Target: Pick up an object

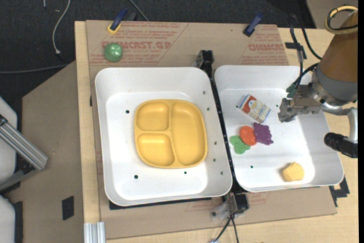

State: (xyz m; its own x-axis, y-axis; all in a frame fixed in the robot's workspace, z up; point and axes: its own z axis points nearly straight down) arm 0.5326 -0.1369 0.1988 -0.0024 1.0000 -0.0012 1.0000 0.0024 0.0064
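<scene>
A cardboard sheet (170, 37) covers the bench, held at its far edge by two blue clamps, and on it sit two shallow white bins side by side. The left bin (111, 122) holds a yellow plate (170, 132) with three compartments, lying flat near the bin's middle. The right bin (318, 151) holds the small things. The arm (341, 60), grey with an orange band, reaches in from the right over this bin's far right part, and its gripper (287, 110) hangs low near the bin floor, just right of a small carton; whether it is spread or pressed together cannot be told from this angle, and nothing can be seen between its tips. The small carton (254, 107), white with red and blue print, lies tilted in the bin's upper middle. Below it a purple toy (263, 134), an orange toy (247, 135) and a green toy (239, 145) lie bunched together, touching. A yellow block (293, 171) lies apart near the bin's front right corner. Outside the bins, a green ball (114, 52) rests on the cardboard near its far left corner.
</scene>
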